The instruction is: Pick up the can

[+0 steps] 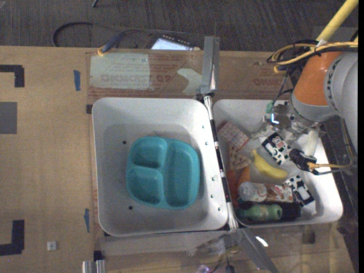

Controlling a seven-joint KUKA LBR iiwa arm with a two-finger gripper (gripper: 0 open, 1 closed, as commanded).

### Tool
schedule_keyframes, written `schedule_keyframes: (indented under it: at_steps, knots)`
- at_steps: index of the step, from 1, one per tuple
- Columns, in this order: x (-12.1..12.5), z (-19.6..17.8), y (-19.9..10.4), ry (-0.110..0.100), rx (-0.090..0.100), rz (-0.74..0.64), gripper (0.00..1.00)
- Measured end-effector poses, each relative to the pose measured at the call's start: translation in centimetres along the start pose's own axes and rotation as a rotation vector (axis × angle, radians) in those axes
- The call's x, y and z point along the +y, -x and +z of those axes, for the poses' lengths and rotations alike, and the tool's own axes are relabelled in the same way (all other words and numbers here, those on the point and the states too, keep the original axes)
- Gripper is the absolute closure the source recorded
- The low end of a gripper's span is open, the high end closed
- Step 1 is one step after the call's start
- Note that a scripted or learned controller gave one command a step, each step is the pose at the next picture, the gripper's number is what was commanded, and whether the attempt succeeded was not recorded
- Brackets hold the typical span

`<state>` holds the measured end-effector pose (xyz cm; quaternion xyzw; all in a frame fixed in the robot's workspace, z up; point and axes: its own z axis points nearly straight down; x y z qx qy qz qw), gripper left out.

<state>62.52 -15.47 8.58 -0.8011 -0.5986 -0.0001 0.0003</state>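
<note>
Can [260, 193], seemingly lying on its side, sat toward the near edge of the cluttered right bin [335, 206], just beyond a green bottle [260, 212]. The gripper [286, 136] hung farther back, and whether it was open or closed could not be told. It should descend squarely across the can's width.

One fixed camera above the bench, looking down at a slant.

I get a single view from high over the bench [45, 152], far enough back that both white bins fit whole in frame: the left bin [108, 118] sits near the centre, the right bin [333, 201] toward the right side. The tilt puts a strip of dark floor [239, 10] along the top edge, beyond the bench's far side. The arm [333, 87] comes into my picture from the right, over the right bin.
</note>
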Motion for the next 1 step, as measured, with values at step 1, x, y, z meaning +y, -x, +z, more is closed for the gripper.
schedule_keyframes:
  at_steps: [1]
  knots:
    - [0.11, -1.13, -0.17, 0.003, 0.002, -0.001, 1.0]
